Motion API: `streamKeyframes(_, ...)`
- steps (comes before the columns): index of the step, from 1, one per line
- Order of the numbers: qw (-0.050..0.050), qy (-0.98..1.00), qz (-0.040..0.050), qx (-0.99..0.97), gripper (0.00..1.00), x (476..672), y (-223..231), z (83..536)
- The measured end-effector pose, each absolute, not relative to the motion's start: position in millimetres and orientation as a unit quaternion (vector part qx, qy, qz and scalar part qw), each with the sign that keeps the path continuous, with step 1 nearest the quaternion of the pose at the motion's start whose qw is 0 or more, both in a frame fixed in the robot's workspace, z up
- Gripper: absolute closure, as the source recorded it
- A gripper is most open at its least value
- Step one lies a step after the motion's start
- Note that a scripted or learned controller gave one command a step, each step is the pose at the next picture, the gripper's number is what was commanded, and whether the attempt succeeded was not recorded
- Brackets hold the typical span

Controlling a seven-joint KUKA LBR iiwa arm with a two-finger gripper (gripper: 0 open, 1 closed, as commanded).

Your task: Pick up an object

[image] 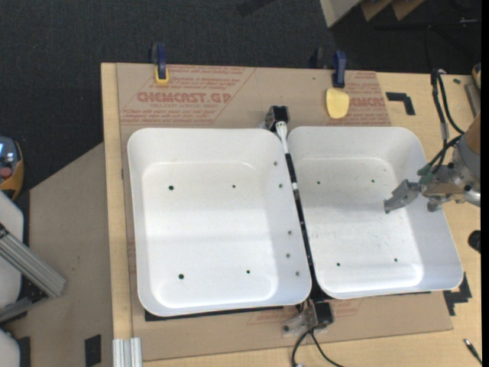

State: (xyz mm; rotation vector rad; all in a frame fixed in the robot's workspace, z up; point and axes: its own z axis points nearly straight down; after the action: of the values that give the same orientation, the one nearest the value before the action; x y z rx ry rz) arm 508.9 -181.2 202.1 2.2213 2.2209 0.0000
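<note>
My gripper (403,196) hangs low over the right side of the right white bin (359,281), its grey tip pointing left toward the bin's middle. I see nothing held at that tip. The arm comes in from the right edge, with cables running along it. The left white bin (153,228) lies beside the right one, well away from the gripper. Both bin floors show plain white with a few small dark dots.
The bins sit on a brown board (229,90) held by two blue clamps (160,56) at the back; the right clamp (337,67) has a yellow pad (337,102). A black strip (294,197) runs between the bins. Grey metal parts (30,266) lie at the far left.
</note>
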Motion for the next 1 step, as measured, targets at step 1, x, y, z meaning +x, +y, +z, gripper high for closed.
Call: streamKeyframes(1,0.002,0.707,0.0005,0.707,1.0,509.6,-181.5,212.7)
